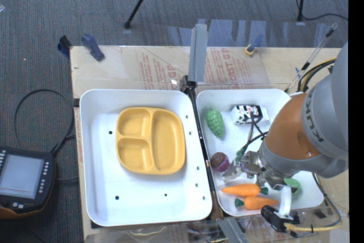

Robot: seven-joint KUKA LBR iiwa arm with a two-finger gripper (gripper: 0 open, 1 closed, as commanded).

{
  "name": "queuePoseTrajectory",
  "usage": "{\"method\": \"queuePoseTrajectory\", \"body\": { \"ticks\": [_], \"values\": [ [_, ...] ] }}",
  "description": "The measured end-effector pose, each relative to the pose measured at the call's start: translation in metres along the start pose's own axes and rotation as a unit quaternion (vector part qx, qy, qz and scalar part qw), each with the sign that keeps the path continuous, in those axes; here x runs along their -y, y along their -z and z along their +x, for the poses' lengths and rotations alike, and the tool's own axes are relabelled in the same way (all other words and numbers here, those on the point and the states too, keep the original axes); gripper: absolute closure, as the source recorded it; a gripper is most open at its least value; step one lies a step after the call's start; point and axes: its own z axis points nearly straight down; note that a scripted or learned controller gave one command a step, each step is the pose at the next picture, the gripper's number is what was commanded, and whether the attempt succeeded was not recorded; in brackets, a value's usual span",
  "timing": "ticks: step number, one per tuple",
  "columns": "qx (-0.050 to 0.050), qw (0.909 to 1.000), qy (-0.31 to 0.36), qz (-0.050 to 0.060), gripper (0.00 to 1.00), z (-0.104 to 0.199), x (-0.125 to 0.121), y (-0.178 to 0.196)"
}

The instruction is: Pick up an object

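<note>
Nothing is lifted yet — the gripper (254,171), whose grasp state I cannot tell, hangs low in the right white plastic bin (278,95), just above two orange plastic carrots (242,190) at its 6 o'clock — the pick remains.

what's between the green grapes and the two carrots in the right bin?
In the camera view, a dark purple round fruit sits between the green grapes and the carrots, near the bin's left wall.
</note>
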Motion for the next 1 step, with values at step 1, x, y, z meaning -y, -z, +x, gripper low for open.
{"method": "queuePoseTrajectory", "body": {
  "ticks": [1],
  "values": [
    [0.000, 1.0000, 0.000, 0.000, 0.00, -0.0002, 0.0000, 0.0000]
  ]
}}
